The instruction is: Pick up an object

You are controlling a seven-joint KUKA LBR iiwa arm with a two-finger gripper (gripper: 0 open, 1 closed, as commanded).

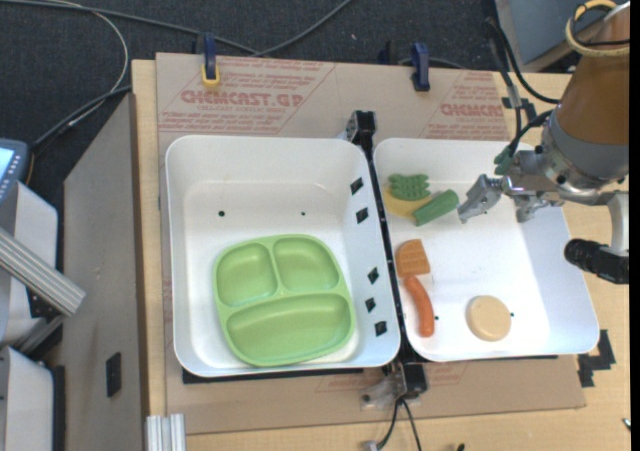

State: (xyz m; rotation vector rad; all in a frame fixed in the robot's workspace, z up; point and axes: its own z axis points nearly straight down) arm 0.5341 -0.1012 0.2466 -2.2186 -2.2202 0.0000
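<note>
The right bin (pixel 560 269) holds several toy foods. A green ridged piece (pixel 408 184) lies on a yellow piece (pixel 400 205), with a green pickle (pixel 436 207) beside them. An orange block (pixel 412 258), a red sausage (pixel 423 306) and a round tan cookie (pixel 489 318) lie nearer the front. My gripper (pixel 500 205) hangs over the right bin's back half, just right of the pickle. It is open, with nothing between its fingers.
The left bin (pixel 190 239) holds a green divided plate (pixel 285 299). A black divider with clips (pixel 375 239) runs between the bins. Cables cross the dark floor behind the cardboard base (pixel 300 89).
</note>
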